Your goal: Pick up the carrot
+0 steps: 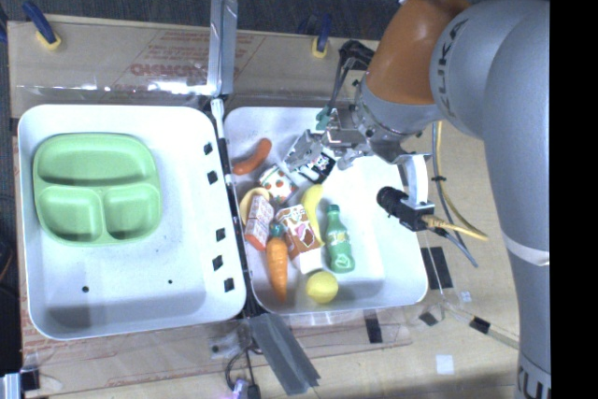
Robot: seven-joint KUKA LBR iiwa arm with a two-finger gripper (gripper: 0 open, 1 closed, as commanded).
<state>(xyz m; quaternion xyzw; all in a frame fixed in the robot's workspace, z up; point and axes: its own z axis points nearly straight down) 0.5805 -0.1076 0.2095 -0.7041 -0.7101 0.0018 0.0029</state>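
The orange carrot [277, 266] lies in the right bin [397, 276], near its lower left corner, pointing toward the front wall. My gripper [308, 154] hangs over the upper middle of that bin, well above and behind the carrot, close to a black and white item [320, 166]. Its fingers point left and down toward the pile; nothing shows between them. The carrot touches a snack box [297, 229] on its right.
Packed around the carrot are a red sausage [251, 156], a banana [245, 201], a yellow lemon [321, 286], a green bottle [336, 240] and small cartons [260, 218]. The left bin [56, 294] holds a green divided tray [96, 187]. A metal divider [222, 47] rises between the bins.
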